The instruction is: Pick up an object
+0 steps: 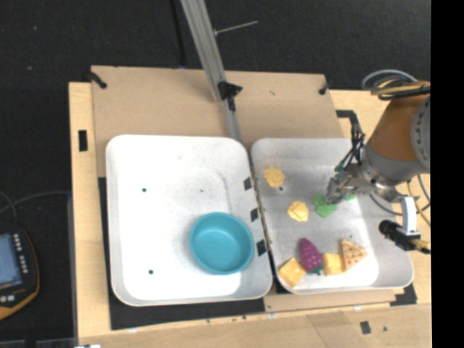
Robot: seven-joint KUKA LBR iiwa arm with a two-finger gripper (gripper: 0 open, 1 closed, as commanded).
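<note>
My gripper [336, 192] hangs low in the right bin [391, 278], at its right middle. A small green toy [325, 208] lies directly beneath and just left of the gripper tip, seemingly touching it. Other toys lie in the same bin: a yellow piece [273, 177] at the upper left, a second yellow piece [298, 211] left of the green toy, a purple grape bunch [310, 255], a yellow block [292, 272], a small yellow chunk [332, 264] and a pizza slice [352, 253] along the front.
A blue bowl [221, 243] sits in the left bin [145, 165] near its front right corner. A slanted metal pole [210, 56] rises behind the bins. The arm's orange band [395, 133] is over the right bin's far right side.
</note>
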